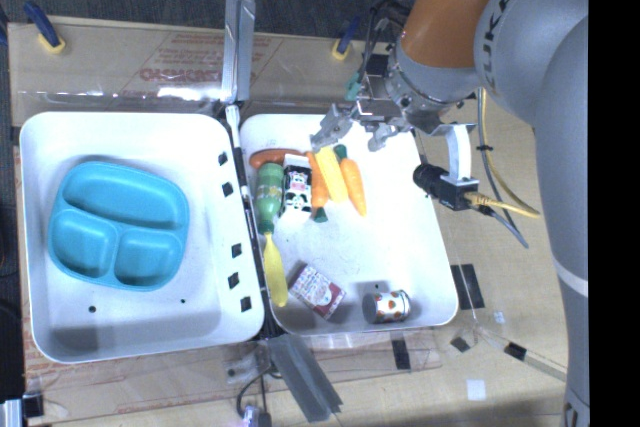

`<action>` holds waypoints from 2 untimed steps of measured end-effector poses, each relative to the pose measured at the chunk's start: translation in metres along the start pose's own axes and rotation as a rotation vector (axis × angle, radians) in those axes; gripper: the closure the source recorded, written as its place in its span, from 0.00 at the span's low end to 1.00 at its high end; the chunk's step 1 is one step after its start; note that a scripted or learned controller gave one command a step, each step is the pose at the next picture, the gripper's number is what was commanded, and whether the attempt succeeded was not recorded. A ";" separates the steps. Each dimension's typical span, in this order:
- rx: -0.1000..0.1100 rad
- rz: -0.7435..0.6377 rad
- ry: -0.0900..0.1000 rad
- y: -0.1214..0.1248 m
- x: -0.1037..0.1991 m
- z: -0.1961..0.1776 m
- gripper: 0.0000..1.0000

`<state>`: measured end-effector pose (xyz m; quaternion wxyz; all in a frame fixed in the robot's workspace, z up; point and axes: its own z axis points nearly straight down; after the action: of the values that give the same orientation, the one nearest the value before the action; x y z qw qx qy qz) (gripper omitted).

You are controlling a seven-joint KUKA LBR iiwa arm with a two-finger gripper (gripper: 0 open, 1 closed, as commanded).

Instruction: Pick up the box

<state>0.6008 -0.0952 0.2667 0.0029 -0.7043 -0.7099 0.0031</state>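
Your claw (362, 130) hangs spread over the right bin's (432, 245) far edge, pinching nothing. You'll find the box (317, 290) well below it, near the bin's front wall, beside a can (387, 305). Carrots (340, 180) lie just under the claw; a blue tray (120, 223) sits far left.

Looks like a robotics lab setup, not a home. You've got a big grey KUKA arm (530, 35) with loose cables, two white bins (40, 245) clamped to a desk (500, 315) covered in cardboard, black tape markers, and toy food (340, 177) for test objects.
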 end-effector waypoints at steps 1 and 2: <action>0.000 0.003 0.000 -0.052 0.006 0.073 0.00; -0.006 0.016 0.001 -0.115 -0.002 0.168 0.00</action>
<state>0.4841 -0.0981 0.0996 0.0013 -0.7100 -0.7042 0.0006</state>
